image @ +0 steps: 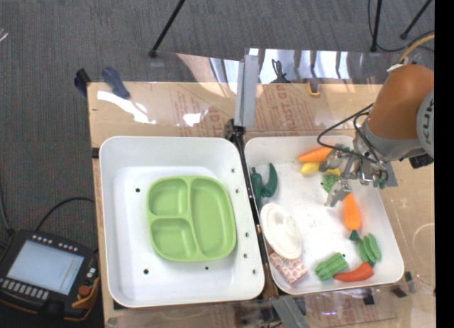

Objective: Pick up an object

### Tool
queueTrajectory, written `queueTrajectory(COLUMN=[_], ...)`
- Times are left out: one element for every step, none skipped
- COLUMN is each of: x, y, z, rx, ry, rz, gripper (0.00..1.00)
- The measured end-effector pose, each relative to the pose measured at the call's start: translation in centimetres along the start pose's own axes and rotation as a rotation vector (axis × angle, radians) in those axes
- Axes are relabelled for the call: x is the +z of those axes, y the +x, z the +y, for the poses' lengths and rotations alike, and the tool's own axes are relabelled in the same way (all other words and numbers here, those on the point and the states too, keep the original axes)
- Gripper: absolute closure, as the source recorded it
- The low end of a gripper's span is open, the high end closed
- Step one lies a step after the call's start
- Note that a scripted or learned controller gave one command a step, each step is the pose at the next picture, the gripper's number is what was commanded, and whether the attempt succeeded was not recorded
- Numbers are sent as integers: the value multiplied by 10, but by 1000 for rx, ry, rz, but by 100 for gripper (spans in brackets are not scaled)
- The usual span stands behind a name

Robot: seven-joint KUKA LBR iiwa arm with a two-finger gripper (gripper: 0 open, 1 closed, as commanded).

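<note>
My gripper [339, 190] hangs low over the upper middle of the right bin [394, 238], reaching in from the right below the orange band. A small green piece like broccoli [330, 180] lies right under it, partly hidden. Just below and to the right lies an orange carrot-like piece [352, 211]. Another orange carrot [314, 154] and a yellow piece [309, 168] lie up and left of the gripper. Nothing is visibly lifted.
The right bin also holds a dark green vegetable [268, 181], a white dish [281, 229], a patterned packet [291, 268], a green piece [330, 265], a red chili [353, 272] and green pods [369, 247]. A green divided plate [191, 218] lies in the left bin [117, 177].
</note>
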State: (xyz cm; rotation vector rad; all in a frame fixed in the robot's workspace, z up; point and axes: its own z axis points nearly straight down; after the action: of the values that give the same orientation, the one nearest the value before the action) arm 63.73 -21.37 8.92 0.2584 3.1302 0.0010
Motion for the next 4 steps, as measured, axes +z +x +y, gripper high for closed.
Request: queueTrajectory(x=[0,1,0,0], y=[-1,-1,0,-2], z=[0,0,2,2], rx=[0,54,6,-10], ry=[0,-4,1,3], rz=[2,6,0,4], gripper=[0,0,0,0])
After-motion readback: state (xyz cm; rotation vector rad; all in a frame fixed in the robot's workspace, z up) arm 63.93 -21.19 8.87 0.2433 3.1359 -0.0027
